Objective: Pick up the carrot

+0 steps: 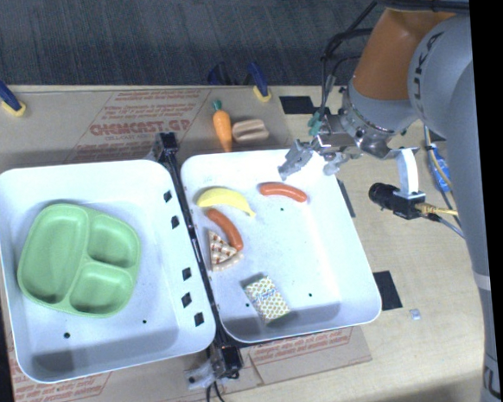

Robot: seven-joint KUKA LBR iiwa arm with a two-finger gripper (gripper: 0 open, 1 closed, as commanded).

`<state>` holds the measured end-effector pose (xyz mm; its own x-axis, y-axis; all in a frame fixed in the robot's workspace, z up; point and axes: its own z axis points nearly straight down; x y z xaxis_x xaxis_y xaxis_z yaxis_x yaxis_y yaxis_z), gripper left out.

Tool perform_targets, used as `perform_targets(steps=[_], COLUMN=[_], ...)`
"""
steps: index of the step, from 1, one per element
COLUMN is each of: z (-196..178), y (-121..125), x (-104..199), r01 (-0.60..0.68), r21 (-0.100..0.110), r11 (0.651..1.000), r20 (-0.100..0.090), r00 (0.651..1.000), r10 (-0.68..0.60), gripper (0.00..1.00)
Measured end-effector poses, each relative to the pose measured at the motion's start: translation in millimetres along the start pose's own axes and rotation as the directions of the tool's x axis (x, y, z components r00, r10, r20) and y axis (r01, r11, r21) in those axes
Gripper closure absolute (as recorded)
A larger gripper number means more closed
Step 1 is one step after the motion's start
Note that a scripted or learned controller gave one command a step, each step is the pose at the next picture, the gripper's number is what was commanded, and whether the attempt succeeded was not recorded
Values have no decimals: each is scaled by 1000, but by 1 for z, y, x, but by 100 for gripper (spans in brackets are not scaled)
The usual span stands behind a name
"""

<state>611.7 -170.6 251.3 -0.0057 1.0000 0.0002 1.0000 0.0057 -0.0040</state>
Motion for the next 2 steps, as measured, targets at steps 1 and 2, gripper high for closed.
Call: perform_targets(steps=[1, 2], z=[131, 157], y=[-8, 14], x=[-40, 26], r01=[-128, -355], r21=[4, -3], r11=[992, 935], r20=[-1, -2], r00=[992, 935], r10=[128, 355], gripper=[0, 0])
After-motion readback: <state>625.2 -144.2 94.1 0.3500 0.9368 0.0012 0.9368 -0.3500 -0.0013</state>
